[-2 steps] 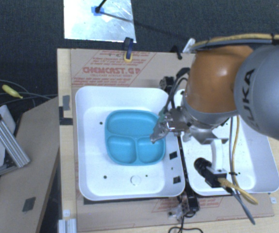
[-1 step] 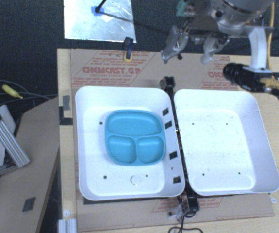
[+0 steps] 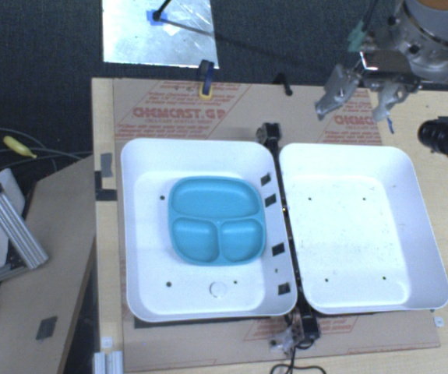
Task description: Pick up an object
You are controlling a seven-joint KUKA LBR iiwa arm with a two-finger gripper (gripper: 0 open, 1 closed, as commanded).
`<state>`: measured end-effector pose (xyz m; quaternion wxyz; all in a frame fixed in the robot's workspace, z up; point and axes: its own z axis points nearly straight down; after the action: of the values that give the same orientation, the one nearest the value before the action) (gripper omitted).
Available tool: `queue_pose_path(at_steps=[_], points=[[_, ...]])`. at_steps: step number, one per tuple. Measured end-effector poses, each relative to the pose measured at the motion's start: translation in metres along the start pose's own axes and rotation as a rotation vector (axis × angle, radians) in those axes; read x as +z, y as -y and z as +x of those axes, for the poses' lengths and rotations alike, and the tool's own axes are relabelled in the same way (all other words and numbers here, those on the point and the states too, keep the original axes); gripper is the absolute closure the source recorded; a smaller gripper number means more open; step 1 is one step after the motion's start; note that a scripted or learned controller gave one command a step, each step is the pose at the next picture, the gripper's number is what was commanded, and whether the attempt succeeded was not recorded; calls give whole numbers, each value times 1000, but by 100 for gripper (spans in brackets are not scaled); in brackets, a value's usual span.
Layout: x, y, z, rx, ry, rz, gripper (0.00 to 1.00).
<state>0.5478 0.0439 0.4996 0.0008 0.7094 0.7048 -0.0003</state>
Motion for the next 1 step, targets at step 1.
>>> queue_pose_path(at_steps=[1], points=[[93, 9, -50, -1, 0, 8, 0]])
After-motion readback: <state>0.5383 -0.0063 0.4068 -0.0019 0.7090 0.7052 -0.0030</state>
